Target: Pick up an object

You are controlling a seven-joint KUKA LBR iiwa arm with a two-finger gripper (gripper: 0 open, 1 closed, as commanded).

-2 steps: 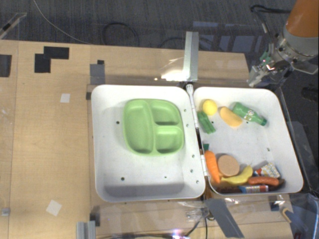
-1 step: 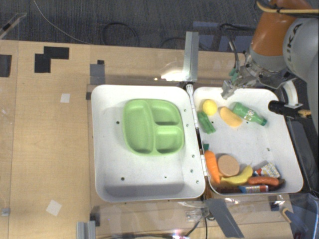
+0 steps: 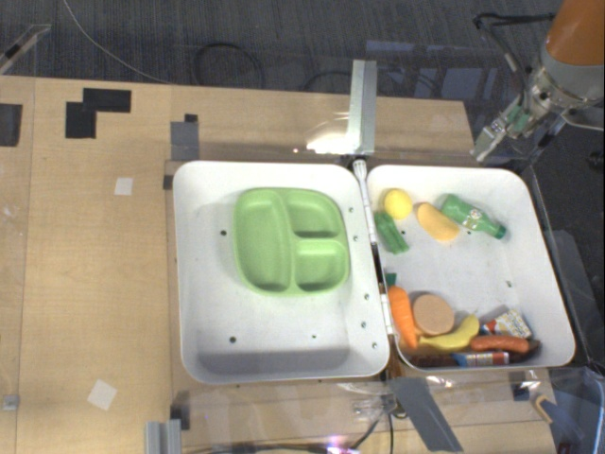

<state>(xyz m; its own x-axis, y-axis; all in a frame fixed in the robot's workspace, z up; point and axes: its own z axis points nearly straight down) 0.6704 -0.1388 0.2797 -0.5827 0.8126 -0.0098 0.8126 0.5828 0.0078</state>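
The gripper (image 3: 498, 132) was found above and just outside the far right corner of the right bin (image 3: 515, 253), hanging from the grey wrist below the orange band of the arm (image 3: 574, 26). Whether it was open or closed could not be determined at this distance and angle, and nothing was seen in its grasp. No object had yet been lifted; in my judgement the pick was still at the approach stage. The nearest candidate was the green bottle (image 3: 472, 216), lying on its side in the far half of the right bin, down and slightly left of the gripper in the camera view. Its long axis ran on a diagonal from upper left to lower right. Touching or just beside it to the left lay a yellow-orange piece (image 3: 435, 222), then a lemon (image 3: 397, 203) and a dark green item (image 3: 390, 232) against the dividing wall. At the near edge sat a crowded group: a carrot (image 3: 403, 315), a round brown disc (image 3: 435, 314), a banana (image 3: 454, 335) and a red sausage-like piece (image 3: 499, 344). The left bin (image 3: 203, 329) held a green divided tray (image 3: 288, 240), well apart from the gripper. I judged that a descent on the bottle would require closing across its short axis.
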